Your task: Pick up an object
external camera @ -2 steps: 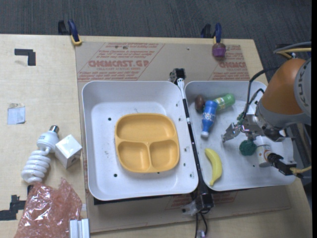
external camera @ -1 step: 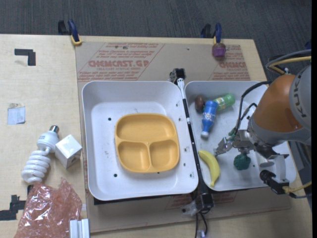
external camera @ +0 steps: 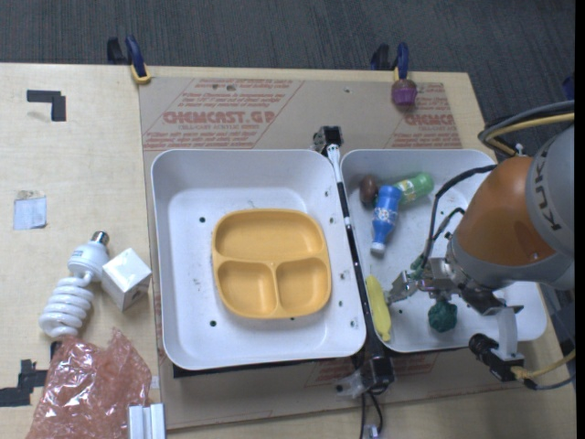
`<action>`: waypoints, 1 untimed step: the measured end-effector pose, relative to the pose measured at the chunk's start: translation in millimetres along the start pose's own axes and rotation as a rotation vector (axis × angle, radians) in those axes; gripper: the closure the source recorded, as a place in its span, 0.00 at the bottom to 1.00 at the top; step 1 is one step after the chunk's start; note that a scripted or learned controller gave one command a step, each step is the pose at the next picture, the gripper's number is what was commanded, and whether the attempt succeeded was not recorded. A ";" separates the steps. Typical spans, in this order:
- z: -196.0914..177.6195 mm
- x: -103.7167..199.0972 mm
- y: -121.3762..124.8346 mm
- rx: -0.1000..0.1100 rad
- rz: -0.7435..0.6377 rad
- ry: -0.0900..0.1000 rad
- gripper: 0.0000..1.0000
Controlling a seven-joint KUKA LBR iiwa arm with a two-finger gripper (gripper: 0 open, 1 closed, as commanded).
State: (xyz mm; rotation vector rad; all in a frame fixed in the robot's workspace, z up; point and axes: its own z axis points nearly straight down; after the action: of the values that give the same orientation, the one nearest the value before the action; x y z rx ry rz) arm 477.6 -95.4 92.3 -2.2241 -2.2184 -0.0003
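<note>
The grey arm with its orange band (external camera: pixel 498 218) reaches in from 3 o'clock and hangs over the right white bin (external camera: pixel 457 161). Its claw (external camera: pixel 422 282) sits low over the bin floor, near the 6 o'clock part of that bin; the metal parts are small and cluttered by cables, so I cannot tell how far apart the claw stands or whether anything is caught in it.

In the right bin, a dark green lumpy object (external camera: pixel 442 315) lies just beside the claw, at its 4 o'clock. A yellow banana-shaped piece (external camera: pixel 377 307) lies along the bin's left wall, at the claw's 8 o'clock. Toward 12 o'clock lies a blue bottle with a white cap (external camera: pixel 384 216), tilted, its upper end touching a light green object (external camera: pixel 414 187). A small brown object (external camera: pixel 368 189) rests just beside them at 9 o'clock.

The left white bin (external camera: pixel 174 245) holds a yellow divided tray (external camera: pixel 271 263) with three compartments, near its middle.

On the table (external camera: pixel 73 154), at 9 o'clock of the left bin, lie a white spiral light bulb (external camera: pixel 75 286), a small white cube (external camera: pixel 126 278) touching it, and crumpled pinkish plastic wrap (external camera: pixel 91 387) at 7 o'clock. A purple object (external camera: pixel 404 91) sits at the board's far edge by a blue clamp (external camera: pixel 401 58)
</note>
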 end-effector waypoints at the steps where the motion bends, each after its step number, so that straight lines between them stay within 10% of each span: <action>1: -0.2 -0.1 42.0 -0.001 -0.002 -0.001 0.00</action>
State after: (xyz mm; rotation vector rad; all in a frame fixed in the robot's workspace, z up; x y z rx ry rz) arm 519.5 -95.5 92.5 -2.2233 -2.2216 -0.0007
